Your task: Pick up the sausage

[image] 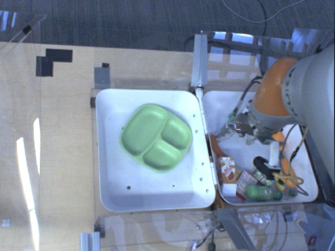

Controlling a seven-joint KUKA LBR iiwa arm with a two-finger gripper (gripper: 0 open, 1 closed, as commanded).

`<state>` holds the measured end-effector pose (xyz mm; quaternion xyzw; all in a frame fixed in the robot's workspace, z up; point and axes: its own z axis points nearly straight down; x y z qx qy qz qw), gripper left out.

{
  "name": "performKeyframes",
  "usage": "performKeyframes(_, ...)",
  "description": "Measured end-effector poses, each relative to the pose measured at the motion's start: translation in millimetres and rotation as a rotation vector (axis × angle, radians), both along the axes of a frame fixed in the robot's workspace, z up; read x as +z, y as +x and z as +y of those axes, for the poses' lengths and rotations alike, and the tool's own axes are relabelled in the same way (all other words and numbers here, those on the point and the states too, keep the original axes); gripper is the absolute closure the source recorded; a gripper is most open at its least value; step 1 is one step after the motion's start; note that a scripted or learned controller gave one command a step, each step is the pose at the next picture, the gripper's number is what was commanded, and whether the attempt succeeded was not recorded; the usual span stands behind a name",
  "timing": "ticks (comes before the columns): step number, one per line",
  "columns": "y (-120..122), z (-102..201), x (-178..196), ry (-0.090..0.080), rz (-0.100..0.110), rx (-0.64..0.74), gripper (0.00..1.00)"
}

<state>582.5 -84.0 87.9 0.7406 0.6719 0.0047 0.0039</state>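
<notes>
sausage [214,146] along right bin's [220,106] left wall, long axis near-vertical, slightly tilted.

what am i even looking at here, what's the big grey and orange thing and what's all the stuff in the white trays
You are looking down at a slant from one fixed camera above a workbench. The grey and orange thing is a robot arm reaching in from the right. Its tool hangs over the right bin; nothing can be seen held in it, and its fingers are too hidden to judge.

Two shallow white bins sit side by side. The left bin holds a green divided plate. The right bin has a heap of small toy food and packets near its front edge, including something green. I cannot tell which item is the sausage it is meant to pick up.
</notes>
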Motion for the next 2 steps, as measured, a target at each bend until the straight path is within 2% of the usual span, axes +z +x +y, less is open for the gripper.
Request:
performKeyframes(1,-8,1,0,0.000,-0.002,-0.030,0.00)
performKeyframes(2,18,1,-1,0.001,0.006,-0.146,0.00)
